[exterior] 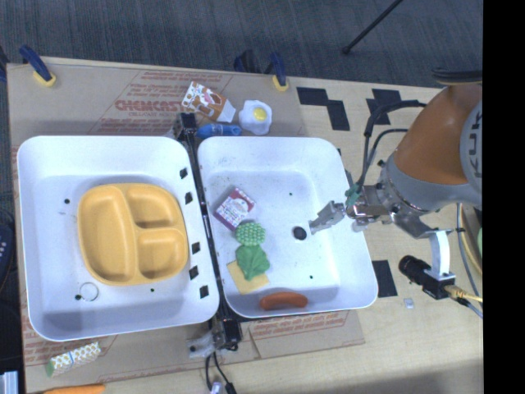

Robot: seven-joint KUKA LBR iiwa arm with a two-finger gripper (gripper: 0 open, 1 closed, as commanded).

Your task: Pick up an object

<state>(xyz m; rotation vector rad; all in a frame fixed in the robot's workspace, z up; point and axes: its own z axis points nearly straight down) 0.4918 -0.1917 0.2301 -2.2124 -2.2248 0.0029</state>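
The right bin (328,158) holds a maroon snack packet (235,208), a green bumpy ball (250,233), a green leafy toy (253,259) on a yellow slice (244,281), an orange-red sausage (284,300) at the front wall, and a small black disc (299,233). My gripper (322,219) reaches in from the right, over the bin's right half. It is just right of the black disc and apart from the other items. I see nothing held in it.
The left bin (41,162) carries a yellow divided tray (133,230). Behind the bins lie a snack packet (203,98), a blue item (217,130) and a white-and-yellow egg toy (256,115). A wrapped candy (74,357) lies at the front left.
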